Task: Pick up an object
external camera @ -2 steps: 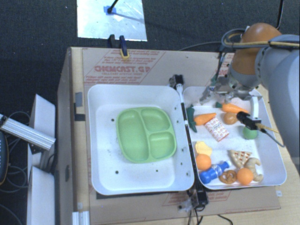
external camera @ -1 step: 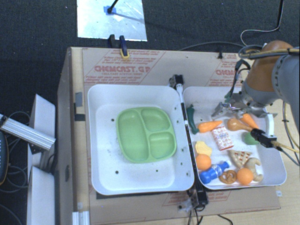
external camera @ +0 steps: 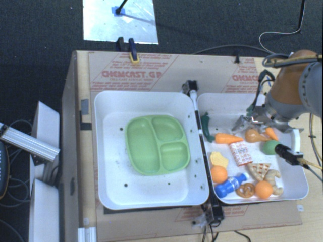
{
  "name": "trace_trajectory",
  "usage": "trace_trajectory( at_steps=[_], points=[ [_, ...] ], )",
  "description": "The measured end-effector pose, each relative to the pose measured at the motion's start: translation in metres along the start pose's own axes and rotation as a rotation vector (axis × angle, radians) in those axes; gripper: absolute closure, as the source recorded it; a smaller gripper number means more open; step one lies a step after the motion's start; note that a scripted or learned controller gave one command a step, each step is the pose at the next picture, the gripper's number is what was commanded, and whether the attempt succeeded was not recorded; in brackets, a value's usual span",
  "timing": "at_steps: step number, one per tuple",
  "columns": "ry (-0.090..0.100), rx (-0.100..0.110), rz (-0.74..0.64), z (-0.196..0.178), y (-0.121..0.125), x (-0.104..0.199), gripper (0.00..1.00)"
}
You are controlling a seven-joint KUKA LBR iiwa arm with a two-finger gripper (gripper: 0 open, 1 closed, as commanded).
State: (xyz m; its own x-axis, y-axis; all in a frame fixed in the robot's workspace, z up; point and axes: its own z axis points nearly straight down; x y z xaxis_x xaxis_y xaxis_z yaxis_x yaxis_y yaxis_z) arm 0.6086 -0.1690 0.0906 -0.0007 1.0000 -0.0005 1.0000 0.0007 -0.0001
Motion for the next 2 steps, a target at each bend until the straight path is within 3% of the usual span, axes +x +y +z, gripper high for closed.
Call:
trace_trajectory(
  at_steps=[1,2],
  points=[
    [-0.002,-0.006,0.000,-0.073,0.007,-0.036,0.00],
    [0.001,0.000,0.000,0.007,0.006,-0.037,0.00]
  ],
)
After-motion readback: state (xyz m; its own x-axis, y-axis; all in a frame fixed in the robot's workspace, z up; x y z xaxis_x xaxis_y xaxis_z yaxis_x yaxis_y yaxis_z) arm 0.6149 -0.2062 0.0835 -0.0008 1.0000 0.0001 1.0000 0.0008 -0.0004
